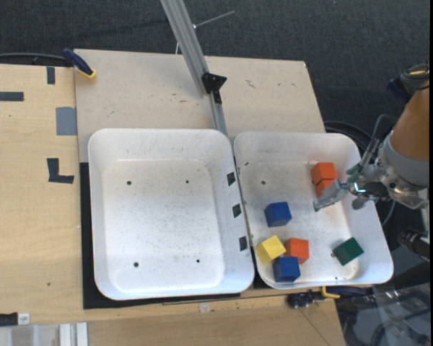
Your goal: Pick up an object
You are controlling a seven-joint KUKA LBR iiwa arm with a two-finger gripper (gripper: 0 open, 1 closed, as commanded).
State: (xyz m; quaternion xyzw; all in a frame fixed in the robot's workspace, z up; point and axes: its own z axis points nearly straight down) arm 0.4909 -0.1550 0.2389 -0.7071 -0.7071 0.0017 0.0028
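**Nearest cube is sitting just left of the gripper, up-frame of its fingertip**

Gripper (340,193) is hanging over the right bin (274,146), reaching in from the right edge. Nothing is sitting between its fingers, so it's carrying nothing. One grey finger is pointing down-left across the bin floor; I can't tell whether the pair is spread or closed from this slanted angle.

Key relation: the tall orange block (322,176) is lying immediately left and slightly up-frame of the gripper, close to touching the finger base, though contact isn't clear. Its long axis is running roughly up-down in frame, along the bin's far-to-near line. That's the closest candidate, so I'm judging it the likely target.

Other options, all in the same bin:
- blue cube (278,213), near the bin middle, left and down-frame of the fingertip, standing free
- green cube (348,251), down-frame of the gripper, close to the near right corner
- cluster at the near edge: yellow cube (271,248), small orange cube (297,249) and second blue cube (287,268), packed touching or nearly so

My read: a short shift left and up-frame is needed to centre on the tall orange block, with fingers closing across its short sides. The risk is nudging it instead of straddling it. The cluster is looking worst for a clean grasp.
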